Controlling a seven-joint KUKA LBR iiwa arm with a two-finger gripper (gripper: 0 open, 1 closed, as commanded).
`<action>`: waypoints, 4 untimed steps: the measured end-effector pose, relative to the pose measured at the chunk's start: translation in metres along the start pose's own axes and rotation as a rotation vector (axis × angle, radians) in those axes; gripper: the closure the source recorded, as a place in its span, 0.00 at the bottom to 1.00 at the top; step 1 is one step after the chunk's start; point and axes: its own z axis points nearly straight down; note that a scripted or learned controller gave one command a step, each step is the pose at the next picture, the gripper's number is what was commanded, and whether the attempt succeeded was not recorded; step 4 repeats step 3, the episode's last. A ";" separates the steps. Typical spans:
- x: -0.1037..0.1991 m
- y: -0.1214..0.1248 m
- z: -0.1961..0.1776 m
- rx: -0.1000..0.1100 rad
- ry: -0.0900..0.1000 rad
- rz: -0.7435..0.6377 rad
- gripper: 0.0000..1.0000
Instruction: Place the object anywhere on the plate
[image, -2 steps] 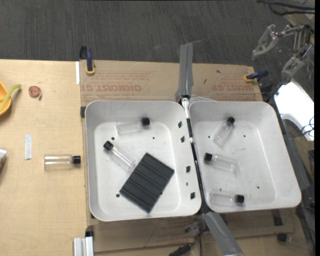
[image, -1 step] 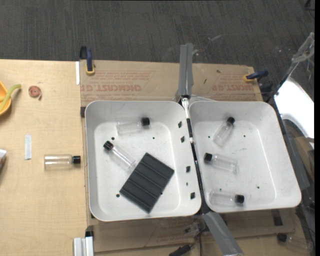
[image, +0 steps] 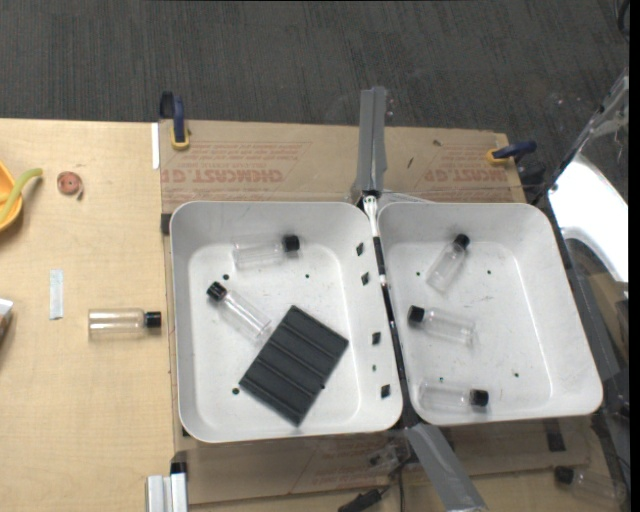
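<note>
In the left shallow white bin, toward its near edge: flat black ribbed rectangular plate, lying askew. Close against the plate's far-left edge: clear plastic vial with black cap; contact cannot be told. Near the far edge: second capped vial. In the right shallow white bin: far-edge vial, left-wall vial, near-edge vial.

This looks like a robotics lab: two white bins sit side by side on a plywood surface, cardboard clamped along its far edge, clear vials scattered about, grey carpet beyond.
</note>
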 end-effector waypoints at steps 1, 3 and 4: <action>0.000 0.000 0.087 -0.003 0.000 -0.204 0.00; -0.008 0.003 0.001 -0.003 -0.003 -0.751 0.00; -0.008 0.003 0.001 -0.003 -0.003 -0.751 0.00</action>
